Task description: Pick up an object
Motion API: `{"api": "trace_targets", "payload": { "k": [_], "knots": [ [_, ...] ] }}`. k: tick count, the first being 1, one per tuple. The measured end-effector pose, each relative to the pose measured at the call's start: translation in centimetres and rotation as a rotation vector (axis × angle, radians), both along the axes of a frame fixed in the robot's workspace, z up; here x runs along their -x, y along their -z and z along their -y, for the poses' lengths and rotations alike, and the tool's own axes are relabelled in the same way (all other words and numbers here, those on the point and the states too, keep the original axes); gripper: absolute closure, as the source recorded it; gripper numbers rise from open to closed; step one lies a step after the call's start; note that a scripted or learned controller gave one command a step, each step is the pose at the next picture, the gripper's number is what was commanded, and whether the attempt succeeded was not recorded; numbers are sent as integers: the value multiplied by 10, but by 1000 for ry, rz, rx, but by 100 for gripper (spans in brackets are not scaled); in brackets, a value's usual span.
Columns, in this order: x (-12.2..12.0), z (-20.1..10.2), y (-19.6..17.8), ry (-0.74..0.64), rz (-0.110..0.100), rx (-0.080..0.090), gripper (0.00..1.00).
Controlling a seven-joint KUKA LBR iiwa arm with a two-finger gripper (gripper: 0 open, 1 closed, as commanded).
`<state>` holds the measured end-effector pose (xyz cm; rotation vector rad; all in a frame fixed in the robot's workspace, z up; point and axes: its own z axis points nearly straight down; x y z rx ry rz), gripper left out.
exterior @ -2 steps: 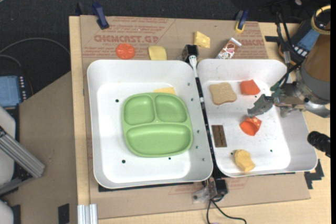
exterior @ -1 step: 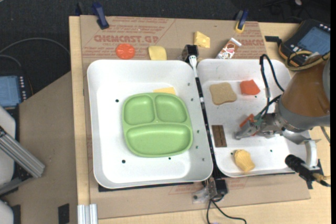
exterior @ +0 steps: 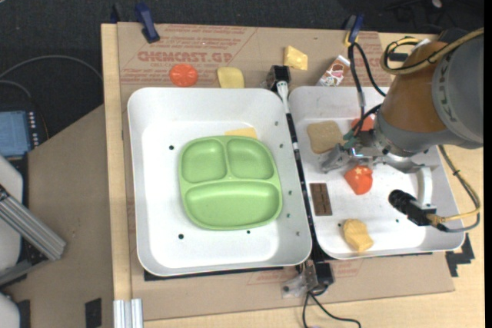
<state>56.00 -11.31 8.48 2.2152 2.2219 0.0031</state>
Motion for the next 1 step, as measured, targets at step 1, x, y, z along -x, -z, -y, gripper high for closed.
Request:
{"api": "trace_targets", "payload": {
  "k": [1],
  "knots": [
    [44,2,0,5,-10,-4,0]
  ]
}}
